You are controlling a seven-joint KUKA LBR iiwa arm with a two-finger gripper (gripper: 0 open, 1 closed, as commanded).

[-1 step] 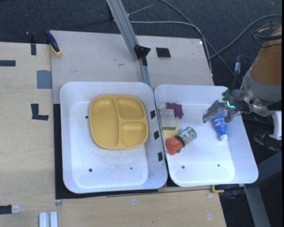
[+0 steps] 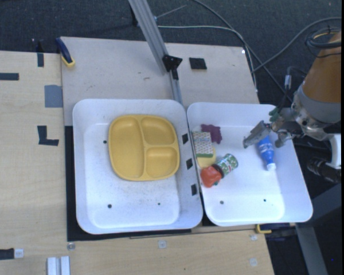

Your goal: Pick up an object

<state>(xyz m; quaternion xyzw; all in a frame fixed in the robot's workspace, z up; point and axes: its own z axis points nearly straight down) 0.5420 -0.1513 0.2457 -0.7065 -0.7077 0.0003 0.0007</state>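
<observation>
My gripper (image 2: pixel 268 137) hangs over the right side of the right bin (image 2: pixel 286 208), its two grey fingers spread open. One fingertip (image 2: pixel 251 141) points left and the other (image 2: pixel 282 140) sits to the right. A blue bottle with a white cap (image 2: pixel 267 153) lies in the bin, its upper end between and just below the fingers; the fingers are not closed on it. Further left lie a green can (image 2: pixel 227 164), a red object (image 2: pixel 210 176), a striped yellow sponge (image 2: pixel 203 145) and a purple item (image 2: pixel 211 132).
The left bin (image 2: pixel 92 211) holds a yellow divided plate (image 2: pixel 144 147). A grey metal pole (image 2: pixel 152 27) slants over the bench behind the bins. Cables run across the dark floor at the top and right. The arm's orange band (image 2: pixel 327 79) stands right of the right bin.
</observation>
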